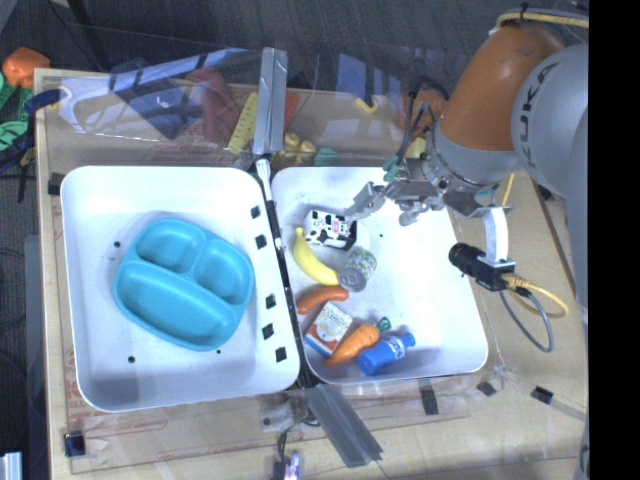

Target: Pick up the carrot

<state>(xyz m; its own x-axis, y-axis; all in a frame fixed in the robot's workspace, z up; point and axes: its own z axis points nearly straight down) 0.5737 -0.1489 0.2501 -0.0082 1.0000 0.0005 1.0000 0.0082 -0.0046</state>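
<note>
The carrot [352, 345], orange with a green top, lies near the front of the right bin [450, 318]. It sits between a small carton [328, 325] and a blue bottle [386, 353]. My gripper [387, 206] hovers over the back of the right bin, well behind the carrot. It is open, and nothing sits between its fingers [362, 201].
Also in the right bin are a banana [311, 259], a black-and-white cow-patterned item [330, 229], a small can [358, 266] and an orange-red sausage [320, 297]. A blue divided plate [185, 280] lies in the left bin [90, 368]. Clutter sits behind the bins.
</note>
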